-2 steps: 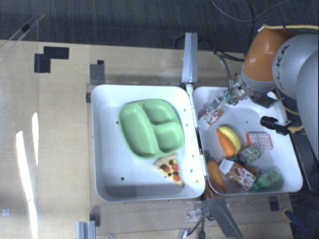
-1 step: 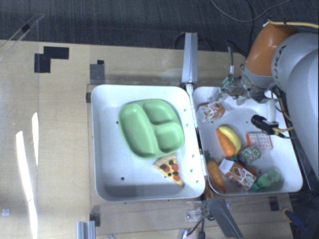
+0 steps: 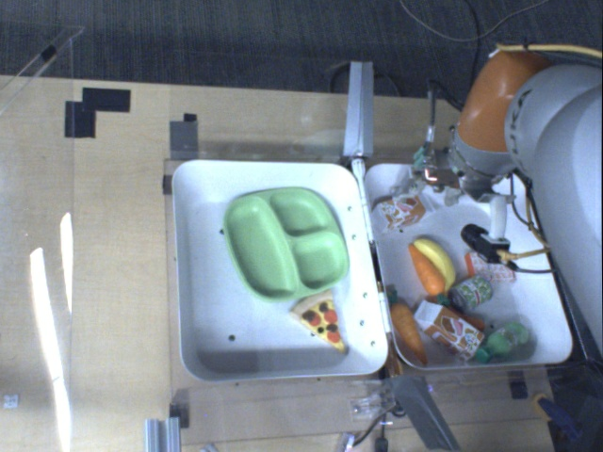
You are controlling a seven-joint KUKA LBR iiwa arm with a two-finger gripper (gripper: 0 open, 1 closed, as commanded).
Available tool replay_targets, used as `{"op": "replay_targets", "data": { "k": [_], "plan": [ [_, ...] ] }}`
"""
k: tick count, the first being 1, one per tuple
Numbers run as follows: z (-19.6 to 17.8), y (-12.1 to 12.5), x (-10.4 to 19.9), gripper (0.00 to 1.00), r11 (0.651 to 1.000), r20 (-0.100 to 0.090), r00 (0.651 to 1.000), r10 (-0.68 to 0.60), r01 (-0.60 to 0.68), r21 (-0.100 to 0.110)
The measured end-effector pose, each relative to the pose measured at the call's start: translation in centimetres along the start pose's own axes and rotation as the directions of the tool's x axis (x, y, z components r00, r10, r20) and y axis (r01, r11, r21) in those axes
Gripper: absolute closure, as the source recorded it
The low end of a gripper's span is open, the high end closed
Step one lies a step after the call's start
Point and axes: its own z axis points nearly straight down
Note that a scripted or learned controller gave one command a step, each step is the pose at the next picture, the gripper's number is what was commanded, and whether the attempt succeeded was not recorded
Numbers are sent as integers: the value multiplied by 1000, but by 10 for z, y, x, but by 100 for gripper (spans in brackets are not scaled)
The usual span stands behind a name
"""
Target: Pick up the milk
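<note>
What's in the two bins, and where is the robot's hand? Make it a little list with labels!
left bin: green divided plate, with a toy pizza slice just in front of it
right bin: banana, carrot-like toy, green can, green toy, two cartons
cartons: small carton in the far left corner; orange-and-white carton near the front
milk: cannot tell which carton it is
gripper: over the right bin's far edge, beside the small carton, not seen holding anything
</note>
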Motion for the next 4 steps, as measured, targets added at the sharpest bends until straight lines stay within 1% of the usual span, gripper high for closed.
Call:
{"op": "replay_targets", "data": {
  "k": [1, 2, 3, 4],
  "plan": [
    [-1, -6, 4, 0, 1000, 0, 1000, 12, -12, -3],
    [-2, -12, 6, 0, 990, -2, 990, -143, 143, -7],
    [-2, -14, 5, 0, 947, -4, 947, -321, 321, -10],
    [-2, -13, 2, 0, 936, -7, 936, -353, 353, -10]
  ]
}}
